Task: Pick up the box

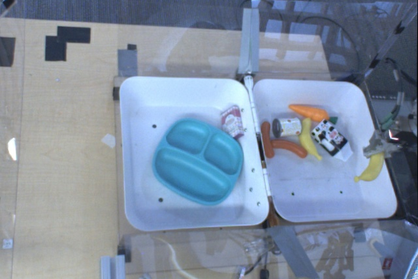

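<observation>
In the left bin [130, 160] a blue divided plate [198, 160] lies toward the front, with a small red-and-white packet [232, 121] against the bin's right wall. Across the divider, the right bin [326, 199] carries two sausages [286, 147] near its left wall, a small can [286, 127] on its side, a carrot [308, 112], a yellow banana [309, 139], and then the box [328, 138] (black and white, patterned), lying flat a little right of the bin's middle with its long axis running diagonally from back-left to front-right. A second banana [371, 168] sits at the right rim. The claw [379, 147] hangs at that same right rim, just above this banana; whether it is released or clenched I cannot tell. The box therefore lies to the claw's left and slightly toward the back wall, near but not touching it, so a reach would likely go inward over the rim.
</observation>
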You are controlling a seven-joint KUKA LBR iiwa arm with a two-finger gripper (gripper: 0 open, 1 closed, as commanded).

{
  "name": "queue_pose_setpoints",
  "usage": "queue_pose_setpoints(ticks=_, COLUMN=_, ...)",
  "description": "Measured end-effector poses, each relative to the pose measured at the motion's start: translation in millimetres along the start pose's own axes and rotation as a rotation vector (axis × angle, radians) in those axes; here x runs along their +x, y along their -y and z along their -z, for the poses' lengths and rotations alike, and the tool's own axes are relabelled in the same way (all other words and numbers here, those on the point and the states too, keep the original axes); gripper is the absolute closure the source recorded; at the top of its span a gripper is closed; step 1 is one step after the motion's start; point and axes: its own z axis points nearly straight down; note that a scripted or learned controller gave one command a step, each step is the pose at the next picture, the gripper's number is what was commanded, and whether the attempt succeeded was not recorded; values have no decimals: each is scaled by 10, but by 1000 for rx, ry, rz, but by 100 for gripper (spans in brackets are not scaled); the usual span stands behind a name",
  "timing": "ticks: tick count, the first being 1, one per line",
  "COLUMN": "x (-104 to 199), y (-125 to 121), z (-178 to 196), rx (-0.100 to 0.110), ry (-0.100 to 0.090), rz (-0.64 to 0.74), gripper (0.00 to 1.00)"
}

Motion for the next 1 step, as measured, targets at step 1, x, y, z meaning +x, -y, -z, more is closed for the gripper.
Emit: queue_pose_setpoints(ticks=1, x=9, y=-20, z=110, rx=-5, ry=1, rz=7, gripper=100)
